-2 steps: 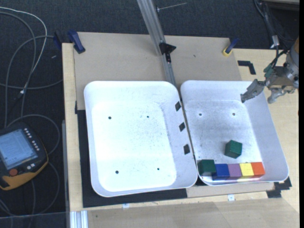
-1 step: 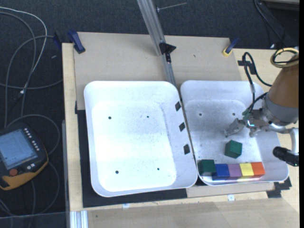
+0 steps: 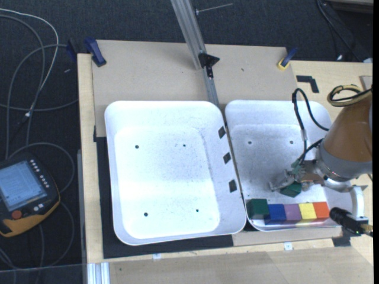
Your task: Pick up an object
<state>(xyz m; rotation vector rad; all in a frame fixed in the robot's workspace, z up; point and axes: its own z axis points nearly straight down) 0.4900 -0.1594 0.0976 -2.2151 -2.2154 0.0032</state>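
Two shallow white bins sit side by side on the worktop [image 3: 154, 64]. From where I stand, the left bin [image 3: 118, 123] is the bigger one, w/ some small dark dots on its floor. The right bin [image 3: 260, 114] has the objects.

At the near edge of the right bin there is a row of blocks, touching each other: green block [image 3: 257, 207], blue block [image 3: 276, 212], purple block [image 3: 293, 211], yellow block [image 3: 307, 210], orange block [image 3: 320, 209]. They lie along the front wall of the bin.

The arm [image 3: 349, 141] comes in from the right, orange band above the wrist, black cable looping over it. Its gripper [image 3: 286, 182] is low inside the right bin, just behind the row of blocks. A small dark green object [image 3: 291, 189] is directly at the fingertips, approx. above the blue and purple blocks but apart from them. The object seems to be between the fingers, but this part is small and blurred, so I cannot tell if the fingers are closed on it or only next to it.

A handheld pendant [image 3: 23, 194] w/ a screen lies on the dark floor to the left, cables around it. A metal rail [image 3: 189, 22] runs diagonally from the top to the gap between the bins.
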